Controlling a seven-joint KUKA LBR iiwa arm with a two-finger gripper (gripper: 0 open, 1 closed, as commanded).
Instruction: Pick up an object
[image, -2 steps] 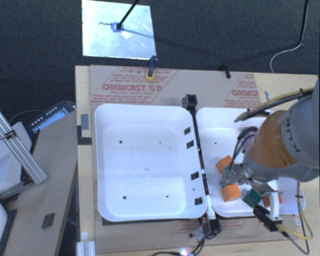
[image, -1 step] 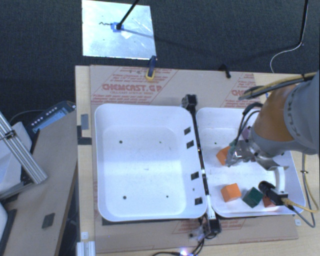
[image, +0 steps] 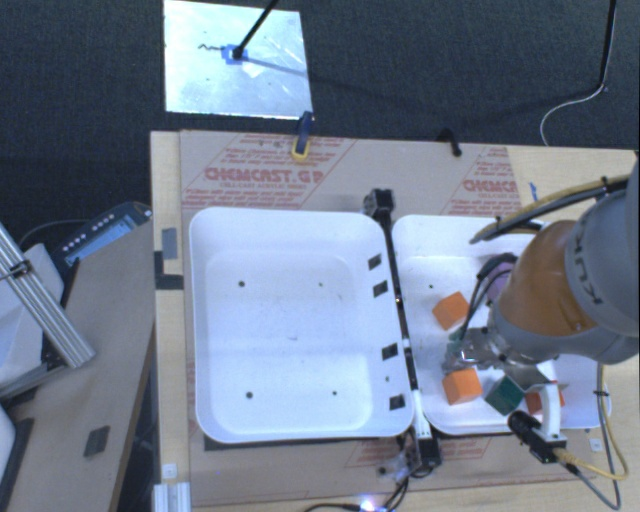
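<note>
Camera view: gripper (image: 466, 352) low in the right bin (image: 425, 250), just above an orange block (image: 461, 385) near the front wall. Block squarish, turned slightly askew, no clear long axis. Whether gripper released or clenched: cannot tell. Second orange block (image: 450, 309) just behind; green block (image: 503, 395) beside.

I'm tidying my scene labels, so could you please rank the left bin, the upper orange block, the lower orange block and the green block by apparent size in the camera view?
1. Left bin, by far the largest.
2. Upper orange block and lower orange block: they look alike, so I won't rank them.
3. Green block looks smallest, but the arm hides part of it.
</note>
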